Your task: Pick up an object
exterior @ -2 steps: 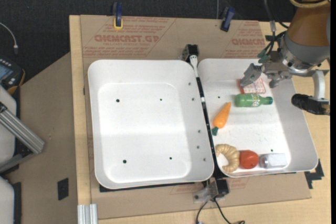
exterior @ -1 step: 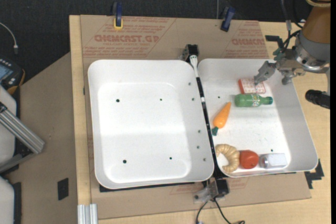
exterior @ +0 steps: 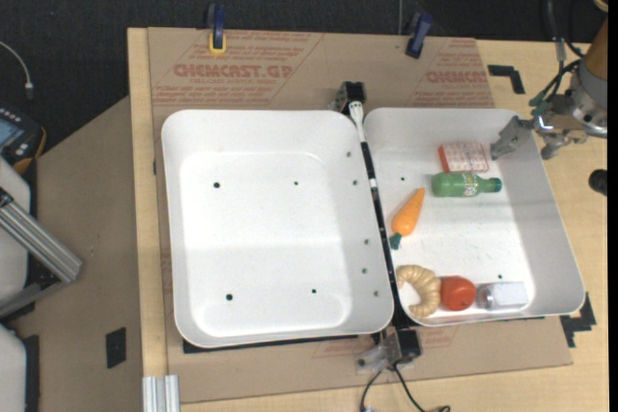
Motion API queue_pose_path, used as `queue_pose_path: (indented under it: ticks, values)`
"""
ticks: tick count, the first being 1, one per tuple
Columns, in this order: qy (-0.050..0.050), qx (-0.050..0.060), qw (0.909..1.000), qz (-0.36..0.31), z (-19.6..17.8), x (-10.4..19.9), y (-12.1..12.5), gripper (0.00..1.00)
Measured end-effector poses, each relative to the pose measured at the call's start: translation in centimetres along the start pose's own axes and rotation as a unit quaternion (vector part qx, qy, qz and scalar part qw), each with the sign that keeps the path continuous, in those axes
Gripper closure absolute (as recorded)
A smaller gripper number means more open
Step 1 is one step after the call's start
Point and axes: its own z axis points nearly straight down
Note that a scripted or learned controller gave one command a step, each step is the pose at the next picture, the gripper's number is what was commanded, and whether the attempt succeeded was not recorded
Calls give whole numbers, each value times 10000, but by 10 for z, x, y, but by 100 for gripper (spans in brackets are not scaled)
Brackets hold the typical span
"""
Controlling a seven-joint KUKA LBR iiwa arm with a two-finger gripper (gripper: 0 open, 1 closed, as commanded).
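A: Objects crowd the near edge of the right-hand shallow white plastic bin (exterior: pixel 541 207): a pale curled croissant-shaped toy (exterior: pixel 419 288), touching a round red tomato-like toy (exterior: pixel 458 292), and just beside that a small clear bottle with a blue label (exterior: pixel 503 295).

B: And further back?

A: An orange carrot-shaped toy (exterior: pixel 408 212) lies tilted near the divider. Beyond it a green plastic bottle (exterior: pixel 465 185) lies on its side, touching or nearly touching a flat red-and-white patterned box (exterior: pixel 463 157). The left-hand shallow white bin (exterior: pixel 261 227) sits alongside on the cardboard-covered surface (exterior: pixel 290 63).

B: Where's the hand?

A: The hand (exterior: pixel 521 138) is at the far right corner of the right bin, grey fingertips angled toward the box. Nothing sits between them; whether they are spread or closed I cannot tell.

B: So which step is this?

A: Approach, I'd judge; nothing is lifted yet. The box and green bottle are nearest. The next move calls for travelling left over one of them, descending, and closing squarely. The bottle's round body could roll out of a skewed grip.
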Motion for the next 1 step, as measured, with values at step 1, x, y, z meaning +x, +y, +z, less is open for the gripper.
queue_pose_path:
  ticks: [1]
  values:
    - [-2,-29,10000,-28,-24,2,56,0]
